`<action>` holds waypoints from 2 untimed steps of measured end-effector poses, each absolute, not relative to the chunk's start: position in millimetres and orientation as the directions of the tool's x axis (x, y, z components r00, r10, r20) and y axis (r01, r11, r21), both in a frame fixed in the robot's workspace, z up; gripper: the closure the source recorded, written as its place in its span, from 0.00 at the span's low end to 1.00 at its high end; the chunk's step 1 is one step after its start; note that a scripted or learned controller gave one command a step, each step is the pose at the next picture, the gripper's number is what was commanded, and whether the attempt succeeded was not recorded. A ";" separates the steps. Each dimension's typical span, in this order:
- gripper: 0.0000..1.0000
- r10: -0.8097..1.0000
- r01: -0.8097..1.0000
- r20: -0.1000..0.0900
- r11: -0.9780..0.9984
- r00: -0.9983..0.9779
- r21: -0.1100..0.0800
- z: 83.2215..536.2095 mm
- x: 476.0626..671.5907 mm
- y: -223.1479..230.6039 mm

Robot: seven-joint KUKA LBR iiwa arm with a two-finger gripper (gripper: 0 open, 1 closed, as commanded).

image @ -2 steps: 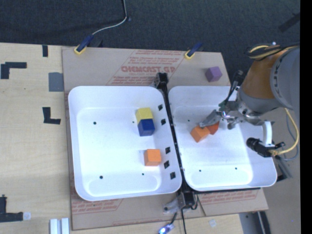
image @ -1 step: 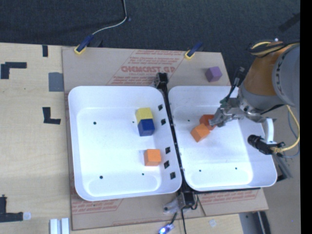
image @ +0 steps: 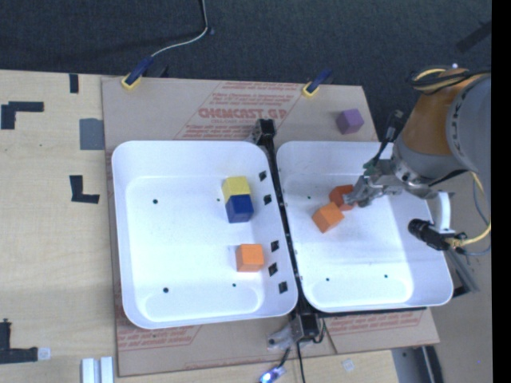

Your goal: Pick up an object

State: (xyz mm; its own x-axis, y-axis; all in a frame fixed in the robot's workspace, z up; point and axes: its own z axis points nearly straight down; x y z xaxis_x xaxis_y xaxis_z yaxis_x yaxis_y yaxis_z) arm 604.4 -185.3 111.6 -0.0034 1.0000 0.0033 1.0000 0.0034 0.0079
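The left bin (image: 128, 214) holds three blocks: a yellow block (image: 236, 186) touching a blue block (image: 239, 207) just below it, and one orange block (image: 250, 257) lower down near frame centre. The right bin (image: 399, 282) holds two: an orange cube (image: 327, 217) and a red-orange block (image: 342, 195) just up-right of it, which lies against the tip of the claw (image: 357, 197); whether the claw is parted or closed I cannot tell. One purple block (image: 349, 120) sits on the counter (image: 48, 214) above the right bin.
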 end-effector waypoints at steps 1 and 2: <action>1.00 1.000 1.000 -0.001 0.001 -0.001 0.006 117.9 613.0 -224.3; 1.00 1.000 1.000 -0.006 0.002 -0.002 0.018 112.5 614.1 -221.3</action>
State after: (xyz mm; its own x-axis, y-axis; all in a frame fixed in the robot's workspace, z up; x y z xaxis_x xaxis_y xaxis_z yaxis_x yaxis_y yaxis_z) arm 614.1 -221.3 112.5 -0.0017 1.0000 -0.0065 0.9998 0.0018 0.0178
